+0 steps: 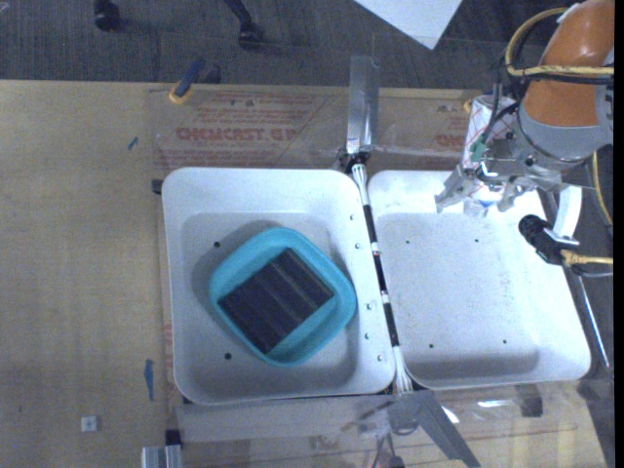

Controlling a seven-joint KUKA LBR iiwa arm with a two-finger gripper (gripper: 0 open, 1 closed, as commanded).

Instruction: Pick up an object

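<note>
White bin point(546, 349), pincer point(478, 201) above.

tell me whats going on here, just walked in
A grey robot arm with an orange band reaches in from the right, and its hand hangs over the far edge of the right white bin. Nothing is visible between its fingers. The only object to pick is a blue dish with a dark ribbed insert, lying in the left white bin, well away from the hand. So the pick has not happened yet.
</note>
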